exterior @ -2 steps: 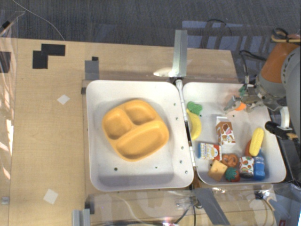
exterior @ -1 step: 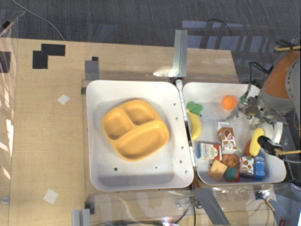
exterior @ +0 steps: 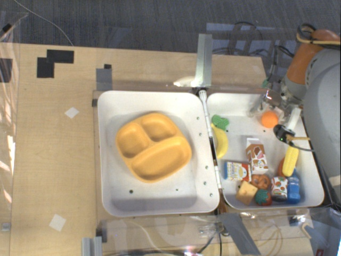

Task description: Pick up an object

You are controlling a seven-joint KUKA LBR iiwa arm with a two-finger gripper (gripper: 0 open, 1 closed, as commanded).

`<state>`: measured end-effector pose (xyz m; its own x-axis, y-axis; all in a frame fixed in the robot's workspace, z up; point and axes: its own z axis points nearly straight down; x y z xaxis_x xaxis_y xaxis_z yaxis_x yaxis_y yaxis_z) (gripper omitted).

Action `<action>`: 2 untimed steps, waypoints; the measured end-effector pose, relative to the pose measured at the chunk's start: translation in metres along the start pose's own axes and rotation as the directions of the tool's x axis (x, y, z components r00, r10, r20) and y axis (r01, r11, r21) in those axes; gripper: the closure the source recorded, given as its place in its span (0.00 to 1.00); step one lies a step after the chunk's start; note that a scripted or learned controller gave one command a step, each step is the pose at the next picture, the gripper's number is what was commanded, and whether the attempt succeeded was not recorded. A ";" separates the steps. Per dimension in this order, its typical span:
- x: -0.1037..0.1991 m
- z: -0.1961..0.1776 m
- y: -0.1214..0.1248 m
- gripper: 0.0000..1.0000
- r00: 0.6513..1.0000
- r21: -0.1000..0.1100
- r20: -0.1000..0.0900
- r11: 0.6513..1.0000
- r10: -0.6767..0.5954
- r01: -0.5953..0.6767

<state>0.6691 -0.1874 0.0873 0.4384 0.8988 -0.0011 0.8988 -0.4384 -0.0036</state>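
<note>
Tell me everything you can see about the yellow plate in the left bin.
The plate is yellow-orange and looks like smooth plastic. It has a rounded outline and three compartments: two small ones at the far side and one long one at the near side, all with nothing in them. It lies flat and right side up, turned at an angle, near the middle of the left bin. It rests on the bin's floor and touches nothing else.
</note>
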 end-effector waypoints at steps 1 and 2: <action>0.011 0.001 -0.006 0.00 0.998 -0.005 0.003 0.998 -0.060 0.060; 0.016 -0.015 -0.003 1.00 0.997 -0.019 -0.001 0.997 -0.071 0.071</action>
<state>0.6737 -0.1719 0.1022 0.3734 0.9277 0.0000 0.9275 -0.3734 0.0151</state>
